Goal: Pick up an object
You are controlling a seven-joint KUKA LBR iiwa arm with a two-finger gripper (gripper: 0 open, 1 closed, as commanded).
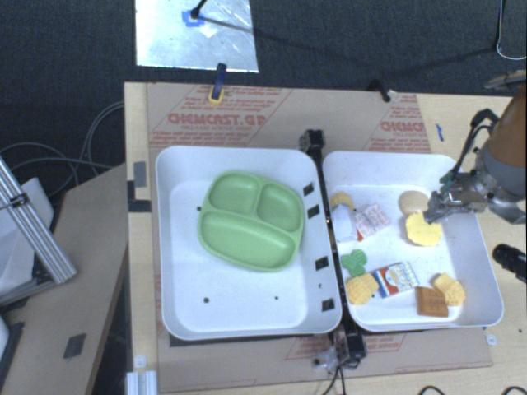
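Observation:
My gripper (439,206) reaches in from the right over the right bin (387,164). It hangs just above the upper edge of a flat yellow round piece (424,232) and right beside a tan bun-like piece (412,201). Whether it touches either one I cannot tell. Other loose items in this bin are a white packet with red print (368,220), a green toy piece (354,262), a yellow waffle-like piece (361,288), a small red, white and blue carton (398,278), a brown toast slice (431,301) and a yellow cracker (450,287).
The left bin (177,303) holds a green divided plate (251,220). A black divider with clips (323,220) runs between the bins. A metal sheet (196,23) lies behind the bench, and an aluminium frame (29,229) stands at the left.

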